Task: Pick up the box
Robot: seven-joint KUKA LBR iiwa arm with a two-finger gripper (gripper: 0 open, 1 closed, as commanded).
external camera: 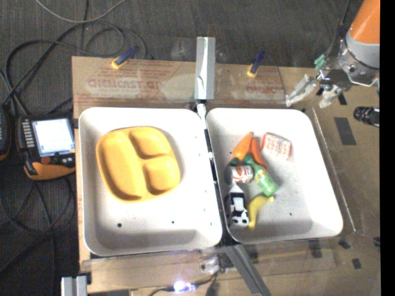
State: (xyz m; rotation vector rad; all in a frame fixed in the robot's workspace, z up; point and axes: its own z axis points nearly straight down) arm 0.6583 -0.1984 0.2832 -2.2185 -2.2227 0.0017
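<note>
Here the grey arm with its orange band (370,14) enters at the upper right, wrist angled down and leftward, holding the two-finger gripper (300,92) just outside the far right corner of the right-hand shallow white bin (321,184). Its pale fingers (295,95) stand apart with nothing between them. Below and left of the gripper, well apart, the small red-and-white carton box (276,145) lies inside that bin, beside an orange carrot-shaped toy (243,146).

1 fixed camera looks down at a slant from above the bench, far enough to frame both shallow white plastic bins (92,184); the arm's orange-banded wrist (369,17) enters at 2 o'clock.
</note>
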